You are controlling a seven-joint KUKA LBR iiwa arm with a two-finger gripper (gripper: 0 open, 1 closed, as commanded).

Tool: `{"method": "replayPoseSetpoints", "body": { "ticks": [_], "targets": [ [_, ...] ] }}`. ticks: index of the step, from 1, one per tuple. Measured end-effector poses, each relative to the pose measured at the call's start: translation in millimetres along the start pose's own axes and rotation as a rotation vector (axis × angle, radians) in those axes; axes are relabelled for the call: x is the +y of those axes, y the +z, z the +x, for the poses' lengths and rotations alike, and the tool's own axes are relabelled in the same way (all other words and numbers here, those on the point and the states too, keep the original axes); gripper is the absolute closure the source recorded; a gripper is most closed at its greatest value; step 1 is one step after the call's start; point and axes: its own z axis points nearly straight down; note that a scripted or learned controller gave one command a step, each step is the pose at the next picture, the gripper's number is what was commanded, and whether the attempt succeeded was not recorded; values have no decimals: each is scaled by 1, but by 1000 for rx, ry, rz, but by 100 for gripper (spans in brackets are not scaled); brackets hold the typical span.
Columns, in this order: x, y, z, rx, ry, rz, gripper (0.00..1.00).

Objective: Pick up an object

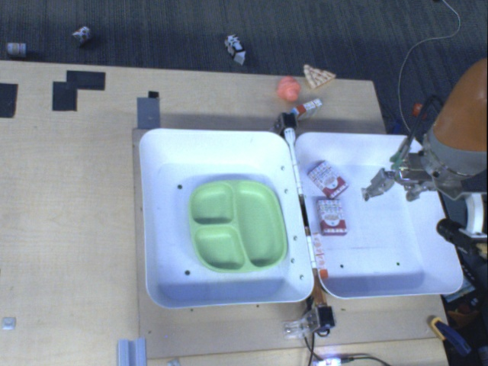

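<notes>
- Pale wooden bench (69, 204) under a dark carpeted floor edge carries two shallow white plastic bins side by side
- Grey two-finger gripper (393, 181) hangs over the right white bin (396, 273), fingers spread apart and released, nothing between them
- Nearest targets are two small red-and-white cartons: upper carton (327, 179) and lower carton (332, 216), both lying flat near the bin's left wall, apart from the gripper
- Risk, as I judge it: flat cartons close together may slide or get nudged against the wall, so the fingers close on air
- Left white bin (160, 158) holds a light green divided plastic tray (238, 225), not a likely target
</notes>
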Motion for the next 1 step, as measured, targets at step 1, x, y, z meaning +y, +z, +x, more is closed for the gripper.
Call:
{"method": "replayPoseSetpoints", "body": {
  "ticks": [1],
  "targets": [
    [24,97,13,-3,2,-11,0]
  ]
}}
